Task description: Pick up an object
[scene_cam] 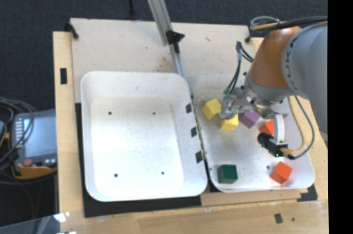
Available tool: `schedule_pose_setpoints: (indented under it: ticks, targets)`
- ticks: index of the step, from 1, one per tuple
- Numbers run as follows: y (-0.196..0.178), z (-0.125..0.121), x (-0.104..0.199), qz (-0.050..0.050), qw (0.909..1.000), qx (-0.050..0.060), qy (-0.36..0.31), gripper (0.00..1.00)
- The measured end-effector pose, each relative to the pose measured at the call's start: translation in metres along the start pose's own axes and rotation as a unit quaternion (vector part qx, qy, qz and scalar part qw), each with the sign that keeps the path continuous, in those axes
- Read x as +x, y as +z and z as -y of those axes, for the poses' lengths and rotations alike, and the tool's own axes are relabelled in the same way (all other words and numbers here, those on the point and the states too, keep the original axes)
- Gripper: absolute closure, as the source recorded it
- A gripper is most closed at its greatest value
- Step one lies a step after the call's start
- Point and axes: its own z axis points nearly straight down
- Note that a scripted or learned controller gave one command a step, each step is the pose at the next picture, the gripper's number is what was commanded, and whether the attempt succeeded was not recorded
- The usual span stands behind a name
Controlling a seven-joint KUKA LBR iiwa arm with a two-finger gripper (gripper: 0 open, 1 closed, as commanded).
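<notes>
In the right bin (300, 180), two yellow blocks lie near its left wall: one (210, 109) to the upper left, the other (229, 123) just below and right of it. The gripper (229, 110) hangs low between them, against both; how wide it stands cannot be told. A purple block (249, 118) sits just right. An orange block (281, 172) and a green block (226, 173) lie nearer the front rim.

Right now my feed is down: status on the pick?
Hand low in right white bin, over two yellow cubes. Purple block adjacent. Grip unconfirmed.
</notes>
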Motion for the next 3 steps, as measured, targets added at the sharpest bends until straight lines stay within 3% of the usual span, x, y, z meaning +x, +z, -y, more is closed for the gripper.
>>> schedule_pose_setpoints:
  ticks: [1,2,3]
  targets:
    - [-0.045,-0.002,0.004,-0.003,0.9999,0.013,-0.006,1.0]
    - [-0.077,-0.004,0.003,-0.003,0.9999,0.013,-0.007,1.0]
    - [-0.083,0.02,0.057,-0.004,0.9998,0.016,-0.008,1.0]
